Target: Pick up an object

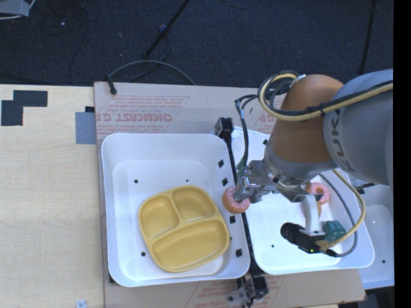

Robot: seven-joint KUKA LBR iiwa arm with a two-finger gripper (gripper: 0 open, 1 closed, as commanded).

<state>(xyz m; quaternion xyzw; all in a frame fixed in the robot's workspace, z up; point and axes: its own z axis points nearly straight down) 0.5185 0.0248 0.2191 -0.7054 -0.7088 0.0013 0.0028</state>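
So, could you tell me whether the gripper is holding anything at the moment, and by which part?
It cannot be told. The gripper sits right at the pink doughnut over the divider between the bins, but the fingers' grip on it isn't visible.

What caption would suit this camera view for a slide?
Robot arm reaching over two white bins, its gripper at a pink donut beside a yellow tray.
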